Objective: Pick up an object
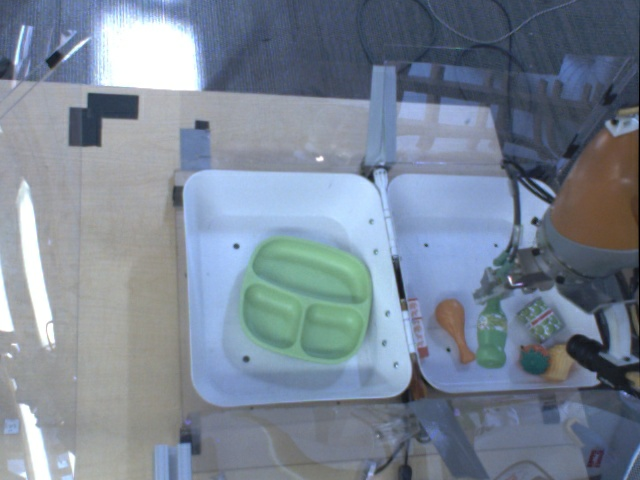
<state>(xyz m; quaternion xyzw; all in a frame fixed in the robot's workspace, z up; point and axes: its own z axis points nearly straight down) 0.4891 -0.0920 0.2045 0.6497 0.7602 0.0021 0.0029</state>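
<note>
Green plastic, the small bottle (490, 336) looks light, stiff and smooth, so you should take it across its narrow body. It lies in the right bin (440, 218), near the front wall, just below the gripper (512, 280). How far the fingers are open you cannot tell.

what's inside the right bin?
Right bin holds an orange drumstick toy, green bottle, green-white carton and a yellow-green-red toy. The arm covers its right side.
</note>
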